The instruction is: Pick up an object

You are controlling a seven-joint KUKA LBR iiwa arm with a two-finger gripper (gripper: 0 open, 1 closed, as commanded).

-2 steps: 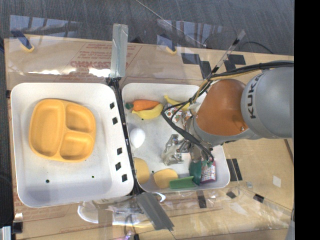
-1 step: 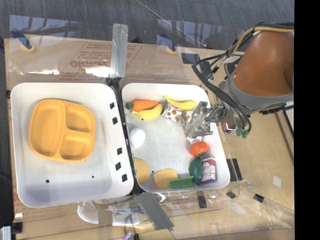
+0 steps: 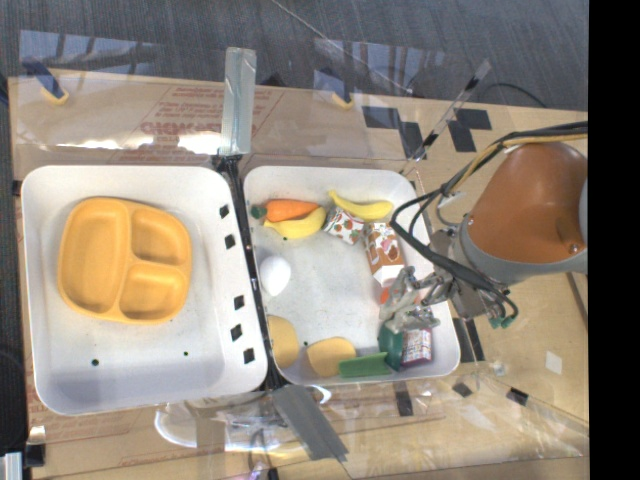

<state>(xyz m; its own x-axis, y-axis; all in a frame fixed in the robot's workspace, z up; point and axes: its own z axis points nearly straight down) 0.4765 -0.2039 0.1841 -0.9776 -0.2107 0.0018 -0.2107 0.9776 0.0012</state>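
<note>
The table (image 3: 120, 108) carries two white bins side by side. The left bin (image 3: 60, 368) holds a yellow divided tray (image 3: 124, 259) lying in its far half, near the left wall. The right bin (image 3: 320, 181) holds the loose items. The arm (image 3: 525, 208) reaches in over that bin's right wall, and the gripper (image 3: 408, 303) hangs low near the right edge, above the near right corner; whether its fingers are apart or together I cannot tell.

Along the far wall lie a carrot (image 3: 290, 209), a yellow toy (image 3: 298, 226) just under it, and a banana (image 3: 362, 207) to the right. A patterned carton (image 3: 368, 238) sits beside the banana, running toward the gripper. A white ball (image 3: 274, 274) rests near the left wall. At the near edge sit a tan slice (image 3: 331, 353) and a green block (image 3: 362, 365), with a small printed packet (image 3: 417, 345) in the near right corner, just below the gripper.
</note>
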